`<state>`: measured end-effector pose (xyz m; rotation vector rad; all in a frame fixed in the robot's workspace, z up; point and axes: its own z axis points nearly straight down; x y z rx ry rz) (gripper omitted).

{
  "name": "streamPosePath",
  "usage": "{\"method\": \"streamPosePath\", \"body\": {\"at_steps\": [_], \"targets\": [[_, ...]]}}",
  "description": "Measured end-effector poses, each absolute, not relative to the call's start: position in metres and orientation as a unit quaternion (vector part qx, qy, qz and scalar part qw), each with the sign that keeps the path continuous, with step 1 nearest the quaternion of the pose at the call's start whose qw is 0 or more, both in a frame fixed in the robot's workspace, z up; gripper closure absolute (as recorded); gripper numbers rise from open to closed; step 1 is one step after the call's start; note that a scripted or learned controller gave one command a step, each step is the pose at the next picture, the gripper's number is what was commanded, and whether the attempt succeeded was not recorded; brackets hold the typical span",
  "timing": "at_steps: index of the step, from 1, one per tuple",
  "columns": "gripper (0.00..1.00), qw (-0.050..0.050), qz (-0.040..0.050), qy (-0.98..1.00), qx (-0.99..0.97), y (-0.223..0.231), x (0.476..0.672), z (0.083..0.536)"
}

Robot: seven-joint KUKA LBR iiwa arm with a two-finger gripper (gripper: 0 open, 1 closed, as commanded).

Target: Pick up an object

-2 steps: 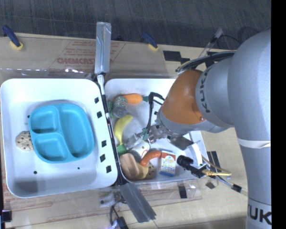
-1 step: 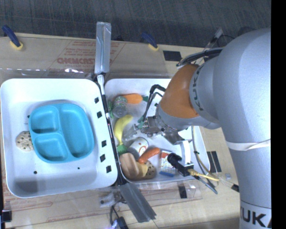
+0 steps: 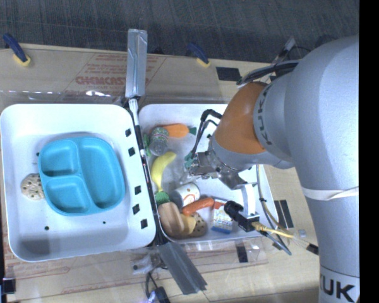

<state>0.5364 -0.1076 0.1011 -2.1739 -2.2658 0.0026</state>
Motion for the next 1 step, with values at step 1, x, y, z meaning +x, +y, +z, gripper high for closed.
{"method": "streamPosePath", "body": {"at_steps": [1], "targets": [[1.0,-0.002,-0.0024,-0.705,-0.709,-0.0752,0.564,0.2341]]}}
